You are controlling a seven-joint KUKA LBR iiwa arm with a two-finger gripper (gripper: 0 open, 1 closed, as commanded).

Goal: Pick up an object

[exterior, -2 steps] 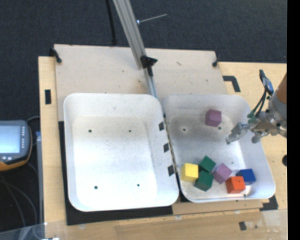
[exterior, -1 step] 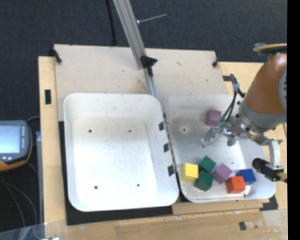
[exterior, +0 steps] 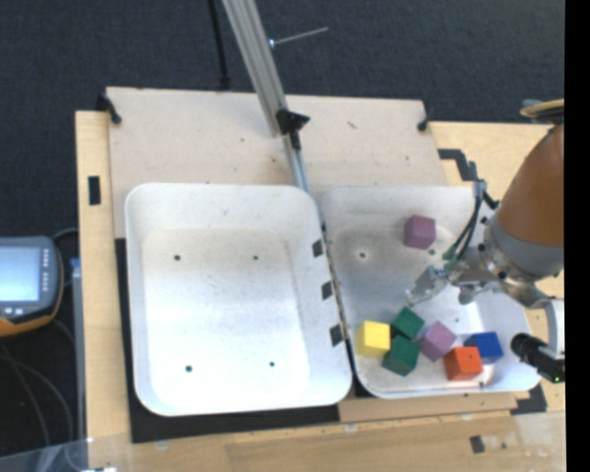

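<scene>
Apparently the approach is in hand: the hand [exterior: 431, 281] hangs low in the right bin [exterior: 374, 219], above the blocks [exterior: 421, 343] bunched at lower right. Whether it is released or clenched cannot be told. Next, it must settle over one block, perhaps the green [exterior: 407, 323].

The grey KUKA arm [exterior: 533, 226] is reaching in from the right edge of the camera view, its orange band sitting high above the grey wrist. The wrist is angling down and to the left, carrying the end effector [exterior: 425, 285] low at its tip. Thin cables are running alongside the wrist toward the end effector, which is pointing leftward at a slant.
</scene>
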